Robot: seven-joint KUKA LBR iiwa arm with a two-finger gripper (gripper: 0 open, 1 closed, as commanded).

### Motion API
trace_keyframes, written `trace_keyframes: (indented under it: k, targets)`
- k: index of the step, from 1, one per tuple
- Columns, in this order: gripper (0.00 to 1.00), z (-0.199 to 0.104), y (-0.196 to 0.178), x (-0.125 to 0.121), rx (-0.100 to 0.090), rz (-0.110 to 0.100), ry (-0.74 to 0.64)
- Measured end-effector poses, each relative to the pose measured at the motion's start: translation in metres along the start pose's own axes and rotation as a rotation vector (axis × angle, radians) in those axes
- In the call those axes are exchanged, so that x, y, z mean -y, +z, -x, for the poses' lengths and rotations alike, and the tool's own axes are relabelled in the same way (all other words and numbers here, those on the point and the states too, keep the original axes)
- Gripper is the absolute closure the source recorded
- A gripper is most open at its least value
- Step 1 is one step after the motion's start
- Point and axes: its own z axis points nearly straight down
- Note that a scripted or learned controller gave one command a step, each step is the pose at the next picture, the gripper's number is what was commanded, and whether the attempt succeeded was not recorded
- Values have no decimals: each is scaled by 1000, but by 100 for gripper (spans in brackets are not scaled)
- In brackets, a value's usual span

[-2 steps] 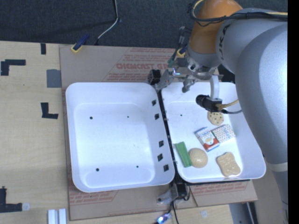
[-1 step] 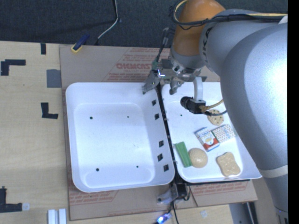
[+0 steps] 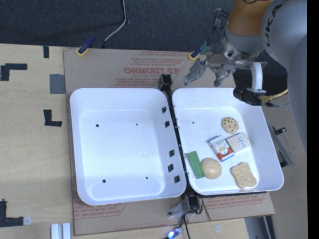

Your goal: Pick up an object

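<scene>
Tan biscuit: near front right corner of right bin, lying flat.
Pale round piece: just left of the tan biscuit, by the front edge.
Green bar: touching the round piece's left side, close to the bin's left wall.
Small carton: middle of the bin, red, white and blue, tilted.
Speckled cookie: behind the carton, apart from it.
Left bin: beside the right bin, joined by black clips.
Gripper: above the right bin's back edge, fingers spread apart, nothing between them.
Arm: grey with orange band, entering from the right.
</scene>
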Motion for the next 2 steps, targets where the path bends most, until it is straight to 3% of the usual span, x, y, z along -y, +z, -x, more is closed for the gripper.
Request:
trace_keyframes:
  k: [1,2]
  targets:
    - [0,-1,111,-12,-2,-19,-4]
    - [0,-80,103,-13,-5,-10,-11]
